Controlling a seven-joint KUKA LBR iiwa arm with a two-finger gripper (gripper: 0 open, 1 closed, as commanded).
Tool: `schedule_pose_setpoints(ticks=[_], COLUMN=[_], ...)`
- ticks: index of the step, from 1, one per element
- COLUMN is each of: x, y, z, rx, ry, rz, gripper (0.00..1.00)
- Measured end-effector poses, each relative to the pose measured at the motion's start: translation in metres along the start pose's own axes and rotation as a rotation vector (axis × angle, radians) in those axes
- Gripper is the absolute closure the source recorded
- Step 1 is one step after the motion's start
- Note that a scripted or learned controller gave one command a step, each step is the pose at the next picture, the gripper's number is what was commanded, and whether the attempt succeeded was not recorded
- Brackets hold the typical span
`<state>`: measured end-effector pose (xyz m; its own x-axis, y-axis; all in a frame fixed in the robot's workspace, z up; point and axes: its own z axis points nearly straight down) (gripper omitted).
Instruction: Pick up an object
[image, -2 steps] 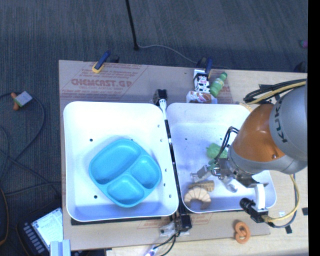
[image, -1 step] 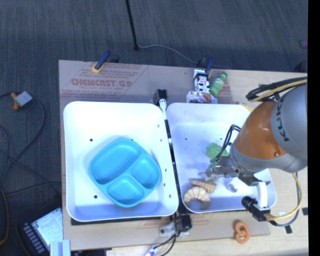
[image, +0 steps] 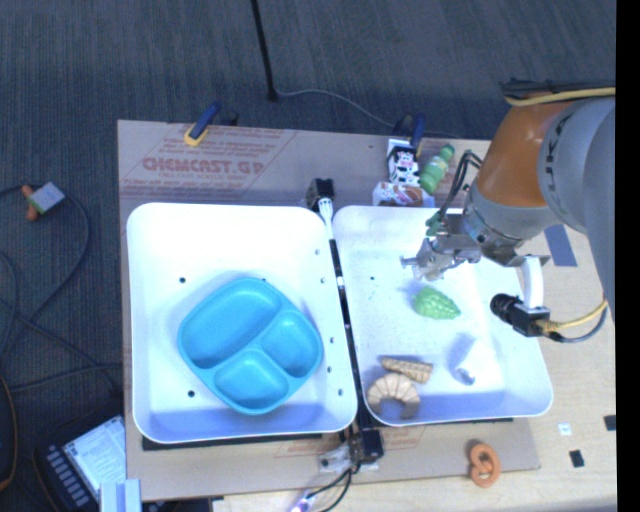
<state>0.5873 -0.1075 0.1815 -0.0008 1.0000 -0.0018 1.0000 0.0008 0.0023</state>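
Camera view: I look down at a slant on two white bins side by side on the tabletop (image: 160, 150).
Arm: I see it reaching in from the right, its orange band (image: 515, 165) above the wrist, over the upper part of the right bin (image: 500, 400).
End effector (image: 435, 262): it hangs above the right bin's floor, just up and left of the green object; I cannot tell from here how far apart its fingers stand, and I see nothing between them.
Green object (image: 437, 304): a small bumpy green piece lying on the right bin's floor near the middle, just below the end effector; I cannot tell whether they touch.
Tan objects: a croissant-shaped piece (image: 396, 393) against the right bin's near wall, with a flatter tan piece (image: 407, 368) just above it.
Pale object (image: 463, 358): a small bluish-white thing right of the tan pieces; too faint for me to name.
Left bin (image: 150, 240): it holds a blue divided tray (image: 250, 343) with three compartments, lying toward the near side.
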Motion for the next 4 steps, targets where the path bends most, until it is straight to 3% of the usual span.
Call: schedule_pose_setpoints(ticks=[1, 2, 3, 4], x=[0.01, 0.083, 0.116, 0.179], y=[0.081, 0.041, 0.007, -0.036], z=[-0.017, -0.043, -0.071, -0.064], rx=[0.001, 0.002, 0.003, 0.003], ry=[0.0, 0.002, 0.002, 0.002], rz=[-0.001, -0.001, 0.0, -0.001], gripper=[1.0, 1.0, 1.0, 1.0])
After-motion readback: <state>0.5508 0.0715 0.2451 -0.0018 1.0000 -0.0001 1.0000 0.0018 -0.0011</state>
